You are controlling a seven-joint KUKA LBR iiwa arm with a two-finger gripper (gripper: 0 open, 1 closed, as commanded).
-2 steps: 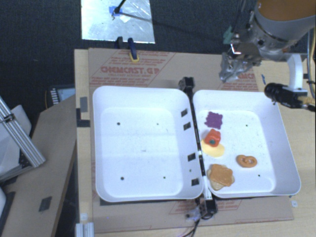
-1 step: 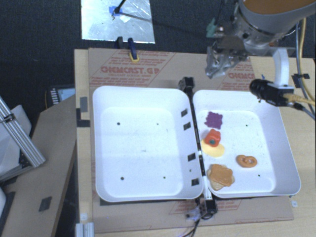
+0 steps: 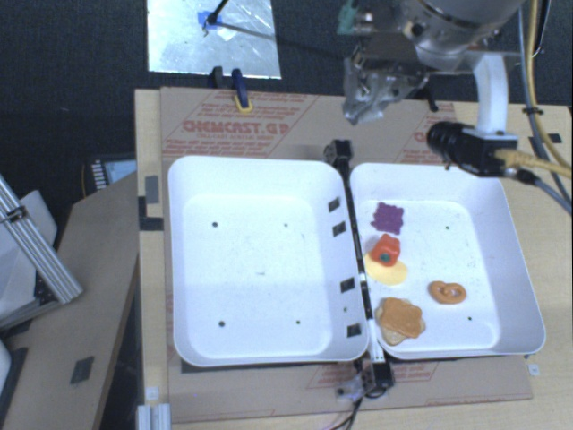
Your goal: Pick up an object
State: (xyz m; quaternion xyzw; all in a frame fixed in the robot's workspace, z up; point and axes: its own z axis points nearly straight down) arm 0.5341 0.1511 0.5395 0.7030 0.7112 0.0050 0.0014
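Task status: not started as far as the view shows; nothing is lifted.

Gripper [image 3: 365, 106] hangs high above the bench, over the cardboard sheet [image 3: 237, 125] beyond the far rims of the bins, roughly in line with the divide between them; nothing sits under or between its tips; finger state cannot be told at this blur and angle.

Right bin [image 3: 501, 240] holds all five candidates, clustered on its left side; purple piece [image 3: 388, 217] farthest back; orange-red block [image 3: 386, 250] just in front of it, touching or overlapping the pale yellow disc [image 3: 390, 272]; tan flat piece [image 3: 399, 319] nearest the front rim, close to the divider; orange pretzel shape [image 3: 447, 292] lies apart to the right of these.

Left bin [image 3: 192, 186] is bare white floor.

Remaining, by judgement: choose a target, travel over the right bin, descend, close, lift; all steps outstanding. The pretzel shape and purple piece look the least crowded; the block on the disc risks a double contact; the tan piece lies near the wall, so finger clearance there may be tight.
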